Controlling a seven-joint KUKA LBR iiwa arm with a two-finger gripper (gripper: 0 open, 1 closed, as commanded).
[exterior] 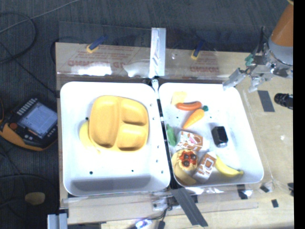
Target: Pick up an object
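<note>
The right bin point(248, 128) holds several small items: a red sausage point(188, 105), an orange carrot point(193, 118), a black block point(219, 135), a yellow banana point(228, 169), patterned packets point(190, 140) and a round pastry with berries point(187, 160). My gripper point(244, 78) hangs above the bin's far right corner, clear of all of them. Its two fingers stand apart with nothing between them.
The left bin point(71, 175) carries a yellow divided tray point(117, 123). A vertical divider post point(157, 51) stands behind the seam between the bins. Clamps and tape lie on the wooden bench point(276, 147). A handheld pendant point(31, 123) rests on the floor at the left.
</note>
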